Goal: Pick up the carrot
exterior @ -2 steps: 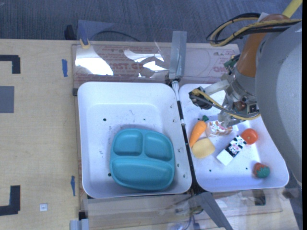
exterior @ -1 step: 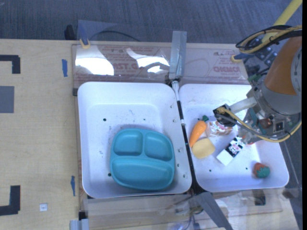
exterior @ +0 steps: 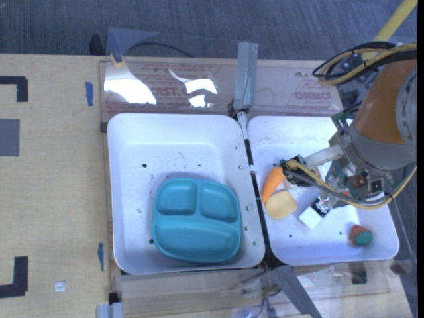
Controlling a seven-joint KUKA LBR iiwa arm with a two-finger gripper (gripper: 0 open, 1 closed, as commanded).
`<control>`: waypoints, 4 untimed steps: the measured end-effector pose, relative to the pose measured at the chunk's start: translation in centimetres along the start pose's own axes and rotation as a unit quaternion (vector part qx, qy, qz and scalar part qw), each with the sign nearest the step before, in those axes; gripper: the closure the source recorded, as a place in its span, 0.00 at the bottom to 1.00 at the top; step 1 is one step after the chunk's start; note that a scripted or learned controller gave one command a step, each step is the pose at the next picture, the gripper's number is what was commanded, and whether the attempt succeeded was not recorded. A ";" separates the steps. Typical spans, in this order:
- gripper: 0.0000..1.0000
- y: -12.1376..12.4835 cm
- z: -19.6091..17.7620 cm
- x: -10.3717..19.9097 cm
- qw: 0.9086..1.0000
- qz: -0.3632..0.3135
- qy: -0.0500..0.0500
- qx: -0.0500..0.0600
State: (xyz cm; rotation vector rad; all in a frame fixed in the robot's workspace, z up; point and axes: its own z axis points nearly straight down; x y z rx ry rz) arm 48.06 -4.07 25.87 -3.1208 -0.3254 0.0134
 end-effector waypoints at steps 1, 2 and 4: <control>0.00 0.1 0.0 0.0 1.000 0.001 -0.001 0.000; 0.00 -2.7 8.1 10.1 1.000 0.001 -0.002 -0.001; 1.00 1.8 1.1 9.3 1.000 -0.021 0.003 -0.003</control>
